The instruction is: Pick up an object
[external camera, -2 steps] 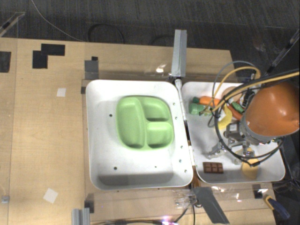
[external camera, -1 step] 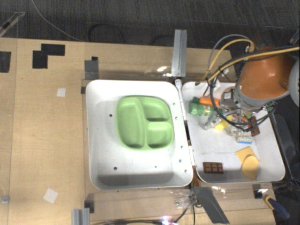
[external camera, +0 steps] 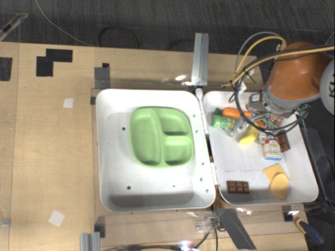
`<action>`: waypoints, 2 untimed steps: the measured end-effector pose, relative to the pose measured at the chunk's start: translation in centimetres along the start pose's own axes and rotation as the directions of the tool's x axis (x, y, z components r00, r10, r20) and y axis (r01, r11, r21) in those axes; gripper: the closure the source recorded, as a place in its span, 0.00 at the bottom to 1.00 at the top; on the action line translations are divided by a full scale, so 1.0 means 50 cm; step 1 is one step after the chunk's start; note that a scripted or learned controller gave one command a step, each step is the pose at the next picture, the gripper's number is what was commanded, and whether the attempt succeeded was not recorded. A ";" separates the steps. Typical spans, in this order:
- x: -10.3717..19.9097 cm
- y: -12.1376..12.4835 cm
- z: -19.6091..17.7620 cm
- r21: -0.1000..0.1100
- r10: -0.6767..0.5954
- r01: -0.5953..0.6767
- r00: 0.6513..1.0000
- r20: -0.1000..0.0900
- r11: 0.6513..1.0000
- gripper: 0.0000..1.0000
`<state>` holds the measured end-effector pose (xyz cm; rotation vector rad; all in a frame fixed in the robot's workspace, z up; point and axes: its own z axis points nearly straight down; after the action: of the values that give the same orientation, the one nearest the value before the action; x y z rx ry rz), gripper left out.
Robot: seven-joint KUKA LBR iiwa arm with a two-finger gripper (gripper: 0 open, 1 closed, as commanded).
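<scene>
Orange-banded arm (external camera: pixel 296 77) hides its tool above the right bin (external camera: pixel 309 190).

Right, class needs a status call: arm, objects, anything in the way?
Gripper down in right bin, over cluttered pile. Chocolate bar and yellow sponge lie apart. Cables crowd the wrist.

Green tray (external camera: pixel 159 136) fills left bin (external camera: pixel 112 187) — arm (external camera: pixel 293 77) hangs over cluttered right bin (external camera: pixel 309 184).

This looks like a robotics lab or test cell. A pale wooden bench (external camera: pixel 47 156) stands on dark carpet (external camera: pixel 131 9), marked with black tape shapes (external camera: pixel 52 60). Two white bins (external camera: pixel 112 192) are fixed by metal brackets (external camera: pixel 200 56), and loose cables (external camera: pixel 251 51) run to a grey and orange robot arm (external camera: pixel 293 77), probably for research trials.
</scene>
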<state>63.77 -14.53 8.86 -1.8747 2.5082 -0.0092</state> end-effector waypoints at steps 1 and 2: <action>0.003 0.029 -0.001 0.001 -0.052 0.052 0.999 0.002 0.999 0.00; -0.022 0.000 0.000 0.000 -0.063 0.063 0.998 0.001 0.998 0.00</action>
<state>64.07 -13.45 8.87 -1.9525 2.4477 -0.0090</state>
